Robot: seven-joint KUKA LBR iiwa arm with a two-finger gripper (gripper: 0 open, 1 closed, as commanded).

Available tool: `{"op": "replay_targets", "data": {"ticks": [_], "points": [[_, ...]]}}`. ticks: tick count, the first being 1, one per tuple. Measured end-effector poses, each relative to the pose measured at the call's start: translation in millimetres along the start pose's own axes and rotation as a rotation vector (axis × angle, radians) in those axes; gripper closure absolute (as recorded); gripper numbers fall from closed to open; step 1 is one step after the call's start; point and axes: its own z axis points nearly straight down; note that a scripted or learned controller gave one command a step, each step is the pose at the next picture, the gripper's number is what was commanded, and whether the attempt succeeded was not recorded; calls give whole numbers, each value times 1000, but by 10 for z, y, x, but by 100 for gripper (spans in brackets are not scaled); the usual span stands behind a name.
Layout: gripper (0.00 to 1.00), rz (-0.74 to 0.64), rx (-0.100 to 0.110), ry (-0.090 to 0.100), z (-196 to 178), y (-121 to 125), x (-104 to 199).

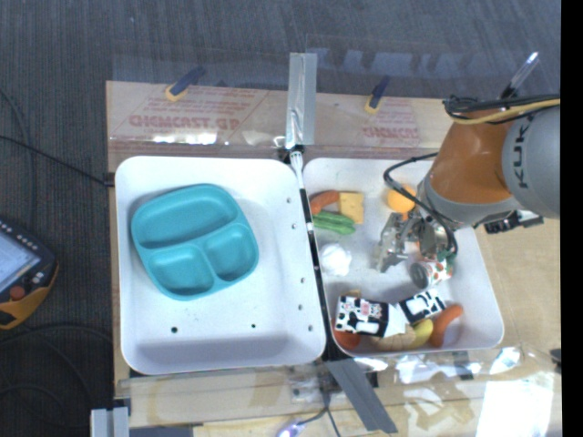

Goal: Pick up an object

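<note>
R bin [483,285] ctr open | toys crowd its front [392,321] + back-L [335,212] | L bin: teal tray [193,239]

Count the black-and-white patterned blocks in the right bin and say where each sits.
2. The larger block lies near the right bin's front edge, toward the divider. The smaller block sits just right of it, beside red and yellow toys. Others may be hidden under the arm.

Tool [398,247] finger spacing unclear; arm [510,162] cut off at right.
</note>
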Motion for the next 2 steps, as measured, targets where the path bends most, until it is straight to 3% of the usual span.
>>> {"op": "replay_targets", "data": {"ticks": [1, 2], "points": [[0, 0, 0, 0, 13, 0, 2], [0, 65, 0, 0, 21, 173, -267]]}}
